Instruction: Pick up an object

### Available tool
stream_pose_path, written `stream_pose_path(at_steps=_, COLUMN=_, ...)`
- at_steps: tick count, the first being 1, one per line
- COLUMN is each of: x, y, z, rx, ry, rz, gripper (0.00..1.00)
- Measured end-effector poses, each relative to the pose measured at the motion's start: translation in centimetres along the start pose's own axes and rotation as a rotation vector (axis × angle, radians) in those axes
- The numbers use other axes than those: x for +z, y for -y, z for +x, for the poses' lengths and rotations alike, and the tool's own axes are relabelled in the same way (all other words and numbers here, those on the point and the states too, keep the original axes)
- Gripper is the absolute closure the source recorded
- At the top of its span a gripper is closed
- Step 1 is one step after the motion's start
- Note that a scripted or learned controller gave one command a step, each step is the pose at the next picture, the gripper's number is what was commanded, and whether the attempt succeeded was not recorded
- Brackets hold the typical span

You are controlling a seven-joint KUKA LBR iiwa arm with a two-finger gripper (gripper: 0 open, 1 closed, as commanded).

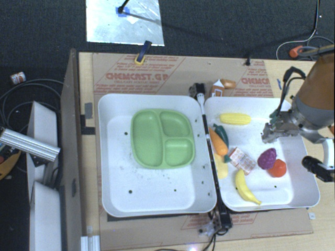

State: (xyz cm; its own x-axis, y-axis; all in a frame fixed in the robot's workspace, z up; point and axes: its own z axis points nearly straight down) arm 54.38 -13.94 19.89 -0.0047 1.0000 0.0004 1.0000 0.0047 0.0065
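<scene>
Over on the left, a green divided plate [162,139] is lying in the left bin [118,192]. Moving right, the right bin [303,192] is holding a carrot [219,143], an ear of corn [235,119], a clear wrapped packet [242,159], a banana [245,187], a purple grape bunch [267,158] and a red-orange fruit [278,168] that the grapes are partly covering. Behind the bins' join, a small carton [219,88] is showing only its top. At the far right, the gripper [272,131] is hanging over the bin's upper right part, above the grapes and apart from them; its fingertips are too blurred to tell how they stand, and nothing is seen in them.
</scene>
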Motion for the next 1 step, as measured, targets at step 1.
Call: stream_pose_path(at_steps=1, x=0.58, y=-0.07, z=-0.12, rx=0.002, ry=0.001, rz=0.004, gripper=0.00)
